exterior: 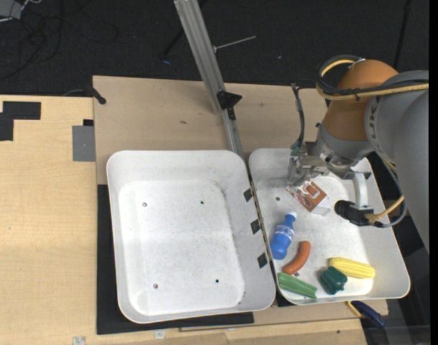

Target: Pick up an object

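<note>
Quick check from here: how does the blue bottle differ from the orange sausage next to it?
The blue bottle is blue with a white cap; the orange sausage is orange-red all over. The bottle looks thicker, the sausage slimmer and slightly curved. Both lie flat in the right bin, slanted alike.

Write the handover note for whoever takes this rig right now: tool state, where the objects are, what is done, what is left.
Tool: low over the back of the right bin, just above the small brown-and-white packet; its grip state cannot be made out.
Objects, all in the right bin: packet near the tool; blue bottle by the divider; orange sausage-shaped piece, green pod, dark green block and yellow corn along the front.
Done: the arm is positioned at the packet.
Left: nothing is visibly lifted yet, so the pick remains to be confirmed or made.
</note>
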Available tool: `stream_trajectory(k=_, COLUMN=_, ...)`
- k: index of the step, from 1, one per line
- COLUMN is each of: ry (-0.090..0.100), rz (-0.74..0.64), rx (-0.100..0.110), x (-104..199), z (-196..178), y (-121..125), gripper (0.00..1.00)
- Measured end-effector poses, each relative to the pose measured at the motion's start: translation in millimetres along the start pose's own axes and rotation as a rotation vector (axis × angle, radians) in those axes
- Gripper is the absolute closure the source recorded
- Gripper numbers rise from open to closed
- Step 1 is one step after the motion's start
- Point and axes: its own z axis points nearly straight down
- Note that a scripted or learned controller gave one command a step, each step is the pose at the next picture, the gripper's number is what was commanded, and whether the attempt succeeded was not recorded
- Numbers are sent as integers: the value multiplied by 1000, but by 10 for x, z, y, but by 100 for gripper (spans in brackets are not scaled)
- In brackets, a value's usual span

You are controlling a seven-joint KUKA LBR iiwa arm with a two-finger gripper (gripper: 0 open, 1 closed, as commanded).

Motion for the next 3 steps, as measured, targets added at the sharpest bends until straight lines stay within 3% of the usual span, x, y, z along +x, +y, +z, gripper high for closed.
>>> stream_trajectory(k=1, ry=6, rz=-6, rx=19, x=-45, z=-634, y=55, gripper=100)
stream_trajectory(k=2, ry=6, rz=-7, rx=20, x=-61, z=-1062, y=73, gripper=100)
stream_trajectory(k=3, ry=9, rz=-10, rx=27, x=366, z=-1162, y=-165, gripper=100)
